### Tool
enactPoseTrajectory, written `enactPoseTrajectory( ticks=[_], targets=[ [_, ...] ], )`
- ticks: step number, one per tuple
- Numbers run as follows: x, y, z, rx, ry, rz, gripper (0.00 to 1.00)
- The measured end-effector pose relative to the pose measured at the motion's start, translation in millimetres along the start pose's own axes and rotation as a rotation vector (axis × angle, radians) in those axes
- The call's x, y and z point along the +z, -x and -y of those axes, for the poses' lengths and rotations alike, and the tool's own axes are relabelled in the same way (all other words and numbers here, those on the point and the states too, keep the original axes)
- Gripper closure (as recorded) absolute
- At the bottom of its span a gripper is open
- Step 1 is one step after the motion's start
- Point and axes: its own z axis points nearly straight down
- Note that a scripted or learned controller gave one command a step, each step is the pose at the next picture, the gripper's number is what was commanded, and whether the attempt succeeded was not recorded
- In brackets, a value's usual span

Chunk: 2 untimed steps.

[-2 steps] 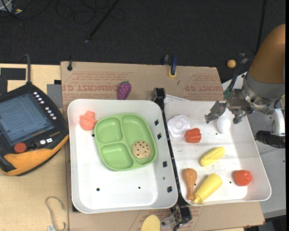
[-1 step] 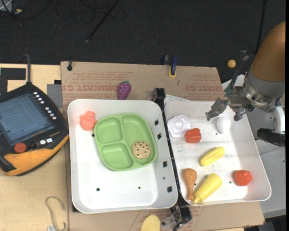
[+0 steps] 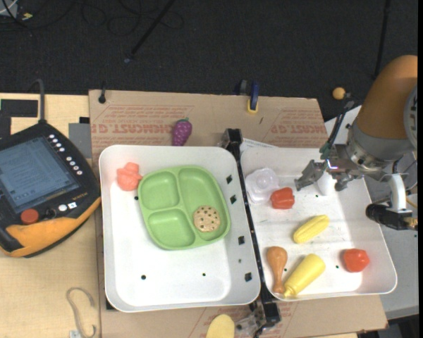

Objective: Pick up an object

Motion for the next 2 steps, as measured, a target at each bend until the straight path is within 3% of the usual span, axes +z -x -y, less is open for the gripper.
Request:
enactPoseTrajectory(
  ticks=[2],
  targets=[
    [104.0,-6.9,7.8,-0.001,0.002,-0.001,0.0]
  ],
)
